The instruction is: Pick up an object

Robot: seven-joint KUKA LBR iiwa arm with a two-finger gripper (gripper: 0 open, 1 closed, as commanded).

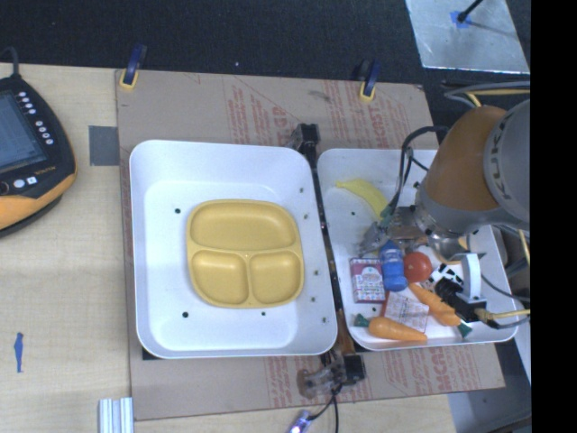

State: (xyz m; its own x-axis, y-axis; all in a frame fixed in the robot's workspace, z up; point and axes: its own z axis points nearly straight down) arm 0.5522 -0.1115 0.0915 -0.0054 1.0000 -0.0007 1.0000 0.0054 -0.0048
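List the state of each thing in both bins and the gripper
Yellow divided tray: flat in the left bin, nothing in its compartments.
Banana: lying in the right bin.
Blue bottle: lying down.
Tomato: beside the bottle.
Carrot: lying at the near edge.
Gripper: low over the clutter.
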